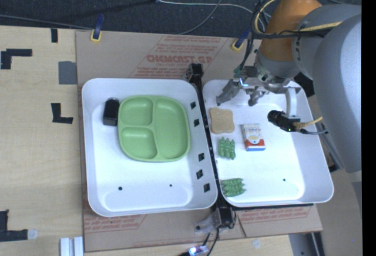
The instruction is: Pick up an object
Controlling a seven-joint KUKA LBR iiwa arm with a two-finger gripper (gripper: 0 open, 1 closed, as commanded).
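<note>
My gripper (239, 97) hangs over the far left corner of the right bin (294, 181), its two fingers spread apart and open with nothing between them. Just below it lies a tan slice of bread (221, 121). A small red and white carton (254, 137) rests to the right of the bread. Nearer the front, a green leafy piece (227, 148) and a green pea pod bunch (233, 187) lie along the bin's left side.
The left bin (141, 199) holds a green divided plate (154, 128) and a small black block (110, 112) at the plate's left. A black divider (205, 131) runs between the bins. The grey arm and its orange band (291, 14) cover the back right.
</note>
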